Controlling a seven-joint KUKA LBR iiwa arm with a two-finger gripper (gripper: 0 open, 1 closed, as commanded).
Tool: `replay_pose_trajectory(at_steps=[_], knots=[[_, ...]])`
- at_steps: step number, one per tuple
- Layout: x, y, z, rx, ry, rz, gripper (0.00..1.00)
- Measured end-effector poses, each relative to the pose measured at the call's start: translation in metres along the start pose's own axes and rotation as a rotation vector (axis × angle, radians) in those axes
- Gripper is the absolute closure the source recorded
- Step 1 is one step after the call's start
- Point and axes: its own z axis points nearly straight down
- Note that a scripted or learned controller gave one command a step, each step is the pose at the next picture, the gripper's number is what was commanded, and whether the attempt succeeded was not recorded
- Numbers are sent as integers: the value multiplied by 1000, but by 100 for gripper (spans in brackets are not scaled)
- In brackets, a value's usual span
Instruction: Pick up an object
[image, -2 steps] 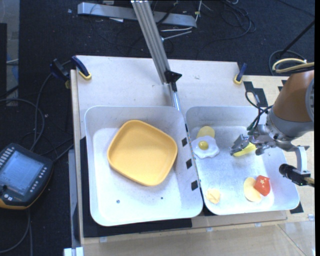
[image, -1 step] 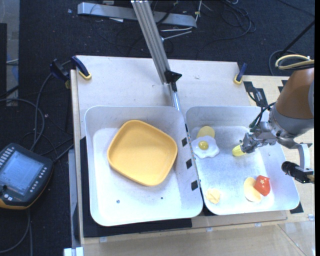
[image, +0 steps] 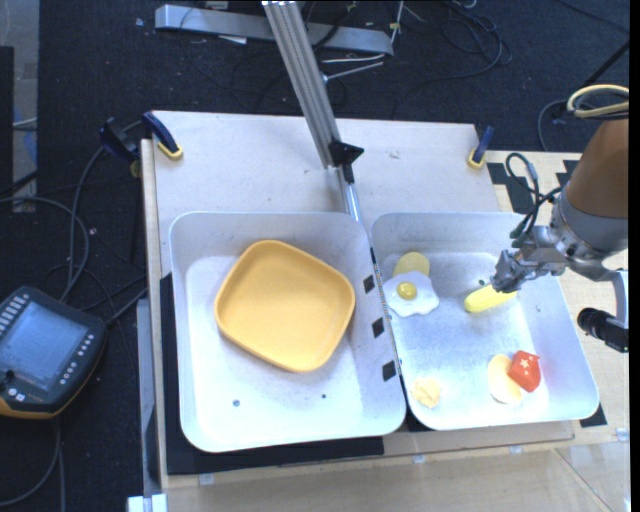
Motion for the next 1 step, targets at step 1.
replay_pose_trajectory(at_steps=[1], knots=[[-7,6,-47,-1,-1,1,100]])
